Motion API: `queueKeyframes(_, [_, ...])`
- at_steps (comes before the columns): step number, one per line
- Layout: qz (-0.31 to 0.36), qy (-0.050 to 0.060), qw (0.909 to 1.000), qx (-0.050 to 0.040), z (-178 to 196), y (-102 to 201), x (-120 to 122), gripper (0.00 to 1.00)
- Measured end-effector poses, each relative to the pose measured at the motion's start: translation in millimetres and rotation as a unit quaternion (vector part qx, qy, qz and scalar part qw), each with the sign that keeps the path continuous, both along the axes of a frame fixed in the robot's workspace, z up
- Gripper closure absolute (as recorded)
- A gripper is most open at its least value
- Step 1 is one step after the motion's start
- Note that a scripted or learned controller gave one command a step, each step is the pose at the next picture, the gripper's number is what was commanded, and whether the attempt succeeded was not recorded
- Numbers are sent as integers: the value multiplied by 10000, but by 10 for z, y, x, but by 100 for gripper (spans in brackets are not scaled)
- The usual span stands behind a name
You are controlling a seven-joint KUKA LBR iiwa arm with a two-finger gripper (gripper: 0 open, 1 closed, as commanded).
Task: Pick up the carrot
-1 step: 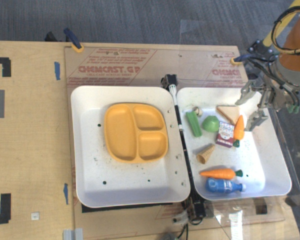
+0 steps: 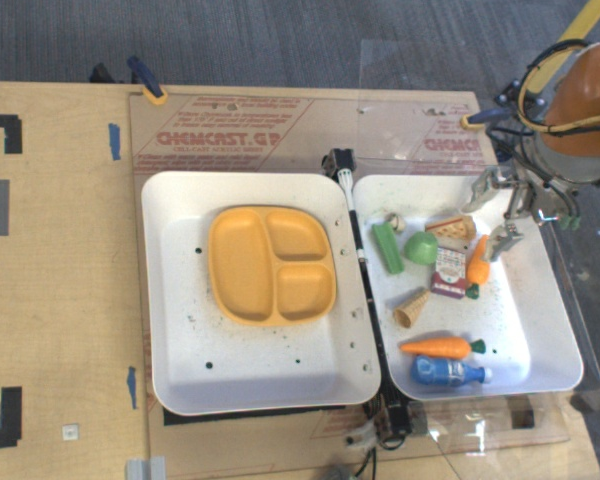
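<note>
carrot pick: approach and grip procedure

position. my gripper (image 2: 502, 211) hangs over the upper right part of the right bin (image 2: 550, 298), with its two fingers apart and nothing between them. two carrots lie in this bin. the upright carrot (image 2: 477, 264) sits just below my fingertips, tip up, leafy end down, touching the small dark packet (image 2: 447, 271) on its left. the lying carrot (image 2: 436, 347) rests across the lower part of the bin, just above the blue bottle (image 2: 448, 373).

target choice. i judge the upright carrot the nearer target, so i would take that one.

procedure. i would centre my fingers over the thick middle of the body, not the tapered tip, and turn the wrist so the fingers close across the short axis. the left finger needs room between carrot and packet; if the gap is too tight, the packet may get pinched too.

risk. the smooth, tapered body may squirt out under closure, so i would descend fully before closing. the orange plate (image 2: 271, 264) in the left bin (image 2: 170, 298) plays no part.
</note>
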State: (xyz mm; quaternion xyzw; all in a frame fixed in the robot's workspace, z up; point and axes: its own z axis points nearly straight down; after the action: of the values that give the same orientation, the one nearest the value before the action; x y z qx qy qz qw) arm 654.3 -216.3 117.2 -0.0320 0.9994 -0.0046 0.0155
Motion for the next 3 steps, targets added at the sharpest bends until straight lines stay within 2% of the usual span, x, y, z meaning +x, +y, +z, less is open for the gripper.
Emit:
queueKeyframes(1, [151, -86, 9998, -29, -86, 88, -58, 0])
queueKeyframes(2, [195, -26, 9998, -2, -161, 271, -66, 0])
queueKeyframes(3, [-66, 111, 9999, 27, -285, -99, -648, 0])
